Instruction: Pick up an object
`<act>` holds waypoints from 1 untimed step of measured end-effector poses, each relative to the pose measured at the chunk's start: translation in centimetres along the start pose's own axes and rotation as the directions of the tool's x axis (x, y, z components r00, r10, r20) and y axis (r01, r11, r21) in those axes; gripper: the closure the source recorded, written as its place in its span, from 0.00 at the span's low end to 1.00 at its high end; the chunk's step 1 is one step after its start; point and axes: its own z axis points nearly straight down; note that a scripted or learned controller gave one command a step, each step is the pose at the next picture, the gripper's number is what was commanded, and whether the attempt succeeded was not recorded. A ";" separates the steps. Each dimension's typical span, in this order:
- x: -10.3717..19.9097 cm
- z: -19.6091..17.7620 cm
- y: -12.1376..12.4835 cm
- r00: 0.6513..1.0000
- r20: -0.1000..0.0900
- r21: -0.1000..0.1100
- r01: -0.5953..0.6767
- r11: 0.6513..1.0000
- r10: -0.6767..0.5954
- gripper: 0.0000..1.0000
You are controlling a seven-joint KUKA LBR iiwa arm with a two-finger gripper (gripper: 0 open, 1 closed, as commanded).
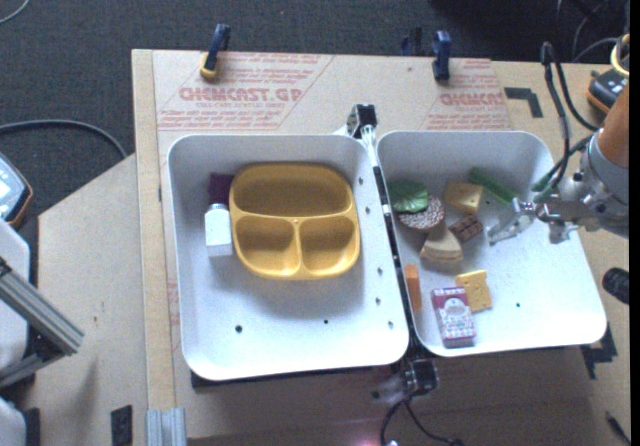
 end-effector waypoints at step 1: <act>0.0 -0.5 0.2 1.000 0.002 -0.011 0.003 1.000 -0.003 0.00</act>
